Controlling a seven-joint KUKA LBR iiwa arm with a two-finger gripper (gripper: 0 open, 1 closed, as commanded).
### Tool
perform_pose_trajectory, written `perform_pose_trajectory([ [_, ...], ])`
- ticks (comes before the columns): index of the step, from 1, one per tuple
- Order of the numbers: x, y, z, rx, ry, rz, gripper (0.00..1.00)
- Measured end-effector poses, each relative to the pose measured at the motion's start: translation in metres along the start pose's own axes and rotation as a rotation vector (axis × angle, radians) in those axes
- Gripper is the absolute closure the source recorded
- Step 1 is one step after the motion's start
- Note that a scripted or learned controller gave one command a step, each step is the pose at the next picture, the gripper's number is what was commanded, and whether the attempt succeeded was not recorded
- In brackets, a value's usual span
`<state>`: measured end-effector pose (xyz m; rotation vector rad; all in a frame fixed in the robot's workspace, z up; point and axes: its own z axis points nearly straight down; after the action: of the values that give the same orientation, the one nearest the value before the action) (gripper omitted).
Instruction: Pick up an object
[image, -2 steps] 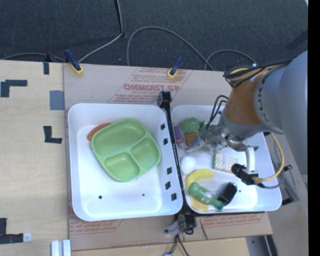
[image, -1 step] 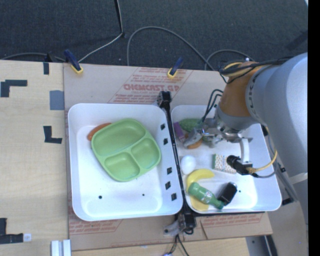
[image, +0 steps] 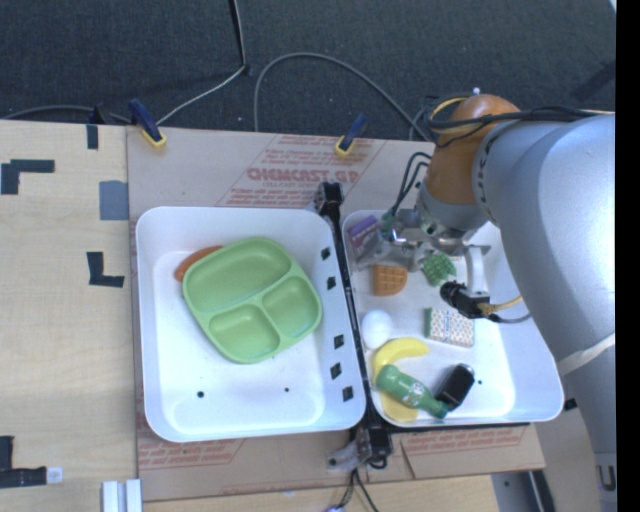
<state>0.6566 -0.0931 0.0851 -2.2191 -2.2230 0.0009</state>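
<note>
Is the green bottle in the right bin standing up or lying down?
Lying down. The green bottle rests on its side across the yellow banana, near the front of the right bin, beside a black object.

Pale wooden worktop (image: 60, 330) under a sheet of brown printed cardboard (image: 240, 175)

Dark grey carpeted floor (image: 120, 50) is lying beyond the far edge, black cables (image: 300, 65) are trailing across it, and two blue-and-yellow clamps (image: 148, 125) are pinning the cardboard down.

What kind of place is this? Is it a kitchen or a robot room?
Probably a robot lab, not a kitchen. A big grey robot arm reaches over two white bins, cables trail behind the bench, and the bins hold toys like a green plate and a banana.
</note>
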Motion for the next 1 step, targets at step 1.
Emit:
perform_pose_trajectory([
  [1,-0.0020,-0.0350,-0.0008,-0.003,-0.002,0.001,0.00],
])
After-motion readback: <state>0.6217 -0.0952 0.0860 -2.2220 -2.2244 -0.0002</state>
